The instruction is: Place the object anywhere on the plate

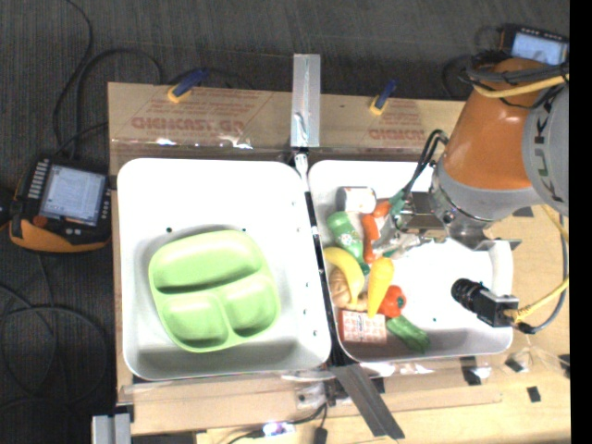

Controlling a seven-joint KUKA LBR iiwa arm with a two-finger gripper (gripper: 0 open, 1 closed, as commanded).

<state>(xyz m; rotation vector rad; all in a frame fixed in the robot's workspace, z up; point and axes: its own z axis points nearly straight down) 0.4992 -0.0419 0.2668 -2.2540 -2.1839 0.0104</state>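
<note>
2 white bins sit side by side on my bench. I see the green plate (pixel 215 288) with 3 compartments in the left bin (pixel 139 192), at lower left of the frame. My gripper (pixel 400 234) hangs over the upper part of the right bin (pixel 481 336), and I cannot tell if it is open or closed. Toy foods lie in a pile along the left side of this bin: a banana (pixel 343 268), a green pepper (pixel 347 233), an orange carrot (pixel 370 232), a yellow piece (pixel 380 285), a red pepper (pixel 393 301) and a red packet (pixel 361 326).
</note>
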